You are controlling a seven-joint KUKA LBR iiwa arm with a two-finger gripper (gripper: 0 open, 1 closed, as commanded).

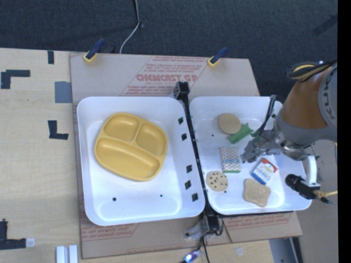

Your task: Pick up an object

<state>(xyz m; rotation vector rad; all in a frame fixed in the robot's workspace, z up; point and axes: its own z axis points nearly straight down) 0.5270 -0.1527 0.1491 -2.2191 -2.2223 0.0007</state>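
Note:
The right bin (208,111) holds several small items: a round tan piece (229,123), a green piece (240,133), a checkered green-and-white packet (230,159), a chocolate-chip cookie (217,181), a toast-shaped piece (256,193) and a small white carton with red and blue print (264,171). My gripper (253,150) hangs low over the bin's middle right, between the green piece and the carton, just right of the checkered packet. Nothing is visible between its dark fingers.
The left bin (131,201) carries a yellow divided tray (131,145). A black divider (189,147) runs between the bins. The arm's orange band and grey wrist (307,114) overhang the right bin's far right edge. Clamps (94,49) hold the cardboard base.

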